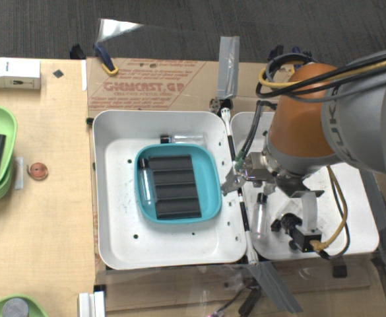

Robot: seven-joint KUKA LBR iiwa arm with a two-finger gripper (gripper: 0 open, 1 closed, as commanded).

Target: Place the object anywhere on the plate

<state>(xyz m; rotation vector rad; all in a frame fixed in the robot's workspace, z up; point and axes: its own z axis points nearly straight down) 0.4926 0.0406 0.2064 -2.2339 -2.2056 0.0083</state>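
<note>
Plate, teal, in left bin, holding black ridged block, pincer over right bin, grip unreadable.

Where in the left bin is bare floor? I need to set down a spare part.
Left bin: a white strip along the near wall below the blue plate, and a narrower one down the left wall. The plate carries black blocks. Crowded at the divider, where the gripper works.

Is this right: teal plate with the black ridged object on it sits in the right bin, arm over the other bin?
Not quite. The camera view shows the teal plate, with the black ridged object on it, in the left bin. The arm is over the right bin.
</note>
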